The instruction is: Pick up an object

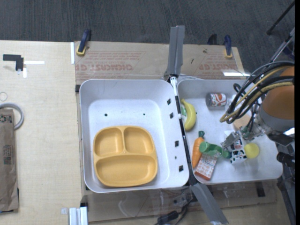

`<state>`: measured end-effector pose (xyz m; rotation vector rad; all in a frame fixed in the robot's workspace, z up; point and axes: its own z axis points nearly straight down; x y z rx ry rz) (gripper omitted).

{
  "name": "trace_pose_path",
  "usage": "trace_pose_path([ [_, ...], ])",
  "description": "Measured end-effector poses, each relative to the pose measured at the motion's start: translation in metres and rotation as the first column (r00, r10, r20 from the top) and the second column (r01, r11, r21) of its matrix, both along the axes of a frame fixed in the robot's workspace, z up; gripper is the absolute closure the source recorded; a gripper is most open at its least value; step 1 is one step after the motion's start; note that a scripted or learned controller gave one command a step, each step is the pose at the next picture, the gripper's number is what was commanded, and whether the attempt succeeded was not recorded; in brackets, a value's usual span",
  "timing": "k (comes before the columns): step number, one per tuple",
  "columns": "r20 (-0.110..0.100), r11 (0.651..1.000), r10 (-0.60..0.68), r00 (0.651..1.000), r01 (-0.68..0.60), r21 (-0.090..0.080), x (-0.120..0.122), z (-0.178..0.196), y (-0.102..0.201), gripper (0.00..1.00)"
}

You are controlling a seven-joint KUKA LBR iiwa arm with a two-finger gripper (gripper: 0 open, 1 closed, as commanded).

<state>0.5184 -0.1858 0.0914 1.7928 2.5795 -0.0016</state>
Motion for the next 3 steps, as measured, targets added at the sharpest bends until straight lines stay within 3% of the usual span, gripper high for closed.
trace_pose_path([
  [1, 0.001, 1.0, -0.002, 1.0, 0.002, -0.001, 0.0, 0.009, -0.001, 1.0],
  [2, 0.001, 0.997, -0.074, 0.997, 0.074, -0.002, 0.082, 0.101, 0.027, 1.0],
  [3, -0.001, 0.99, -0.138, 0.99, 0.138, -0.001, 0.066, 0.133, 0.073, 1.0],
])
